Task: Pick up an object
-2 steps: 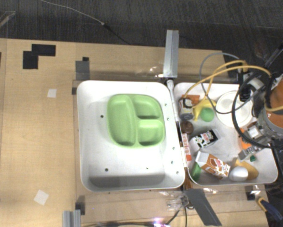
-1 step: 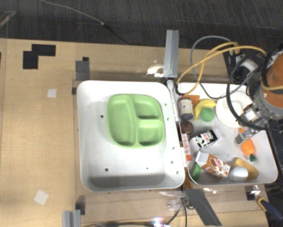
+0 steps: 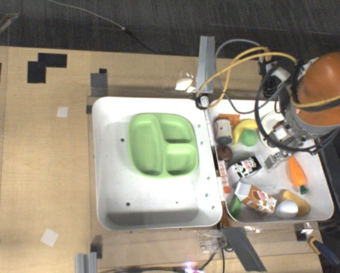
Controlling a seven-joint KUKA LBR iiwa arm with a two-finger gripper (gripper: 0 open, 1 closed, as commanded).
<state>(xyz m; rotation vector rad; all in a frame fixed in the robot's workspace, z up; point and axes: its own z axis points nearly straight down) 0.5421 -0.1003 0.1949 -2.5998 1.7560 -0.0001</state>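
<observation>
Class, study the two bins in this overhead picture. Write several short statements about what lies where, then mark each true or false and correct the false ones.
1. The green divided tray lies in the left bin. True.
2. The carrot lies in the left bin. False: it lies in the right bin.
3. The tray has three compartments. True.
4. The white egg sits on the tray. False: it lies in the right bin.
5. The arm hangs over the right bin. True.
</observation>
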